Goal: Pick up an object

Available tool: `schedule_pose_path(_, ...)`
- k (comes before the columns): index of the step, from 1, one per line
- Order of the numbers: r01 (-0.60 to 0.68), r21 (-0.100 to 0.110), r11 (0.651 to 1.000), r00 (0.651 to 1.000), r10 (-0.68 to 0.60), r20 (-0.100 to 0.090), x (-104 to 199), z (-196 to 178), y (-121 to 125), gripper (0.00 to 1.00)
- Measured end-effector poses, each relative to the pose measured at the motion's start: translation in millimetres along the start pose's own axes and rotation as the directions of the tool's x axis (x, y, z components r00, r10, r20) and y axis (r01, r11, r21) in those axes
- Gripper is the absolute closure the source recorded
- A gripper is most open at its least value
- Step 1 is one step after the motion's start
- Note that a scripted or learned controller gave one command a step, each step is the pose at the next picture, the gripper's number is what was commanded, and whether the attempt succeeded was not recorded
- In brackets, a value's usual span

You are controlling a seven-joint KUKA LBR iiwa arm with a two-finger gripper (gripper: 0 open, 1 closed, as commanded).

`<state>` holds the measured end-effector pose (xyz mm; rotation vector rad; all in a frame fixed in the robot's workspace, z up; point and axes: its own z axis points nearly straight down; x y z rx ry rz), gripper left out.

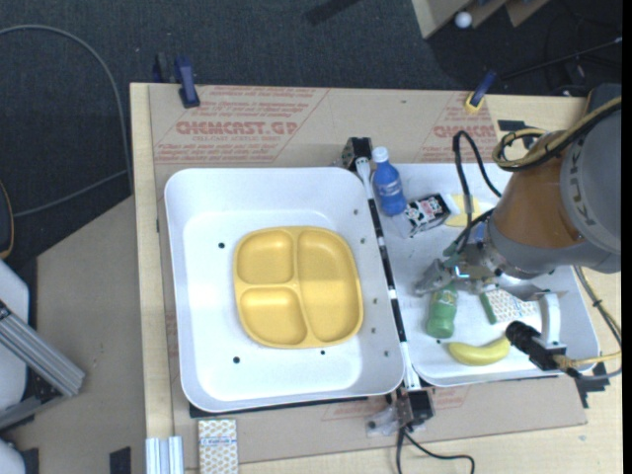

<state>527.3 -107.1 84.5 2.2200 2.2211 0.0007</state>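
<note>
**Grey arm poised over green bottle in right-hand bin**

Grey and orange-banded, the robot arm [553, 200] reached in from the right over the right white bin [420, 250], its gripper [449, 273] just above the cap end of a small green plastic bottle [441, 312]. Whether the gripper stood wide or narrow could not be told from this angle, and nothing could be seen held in it. The green bottle lay in the bin's near half, close to the wall shared with the other bin, with a yellow banana [480, 352] just beside its base. A white and green printed packet [509, 307] lay under the wrist. At the bin's far end, a blue plastic bottle with a white cap [388, 184] lay against the dividing wall, with a small black-and-white object [427, 211] near it. The left white bin [197, 265] held a yellow plastic plate with three compartments [296, 286], set near its middle. Both bins sat on a brown printed cardboard sheet [247, 126].
</note>
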Motion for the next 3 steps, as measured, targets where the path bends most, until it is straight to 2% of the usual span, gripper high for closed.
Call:
schedule_pose_path(1,-0.001,0.004,1.0,1.0,0.001,-0.002,12.2,0.3,-38.6,0.0)
schedule_pose_path(2,-0.002,0.002,1.0,1.0,0.002,-0.001,12.3,-9.5,-38.1,1.0)
schedule_pose_path(3,0.002,0.0,1.0,1.0,-0.002,-0.002,88.9,-100.5,-7.8,1.0)
